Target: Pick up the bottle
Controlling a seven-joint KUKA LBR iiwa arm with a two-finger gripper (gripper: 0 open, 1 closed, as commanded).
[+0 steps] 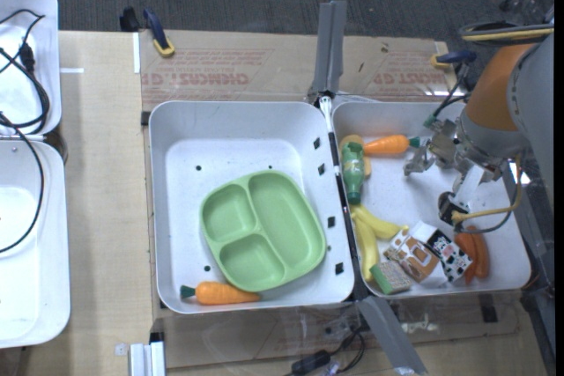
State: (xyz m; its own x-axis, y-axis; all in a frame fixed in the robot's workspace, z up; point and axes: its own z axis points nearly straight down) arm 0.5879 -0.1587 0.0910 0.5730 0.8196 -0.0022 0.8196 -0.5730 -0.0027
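Two white bins are seen side by side, and the pincer [421,161] is held over the right bin [507,273], just right of an orange carrot [386,144]; whether it is apart or together cannot be told. The green bottle [352,170] is found to the pincer's left, apart from it, lying lengthwise along that bin's left wall beside the carrot, with yellow bananas [372,229] and small cartons [421,255] lying below the pincer. Farther left, in the left bin [176,189], a green divided plate [263,230] and a second carrot [220,293] are seen.
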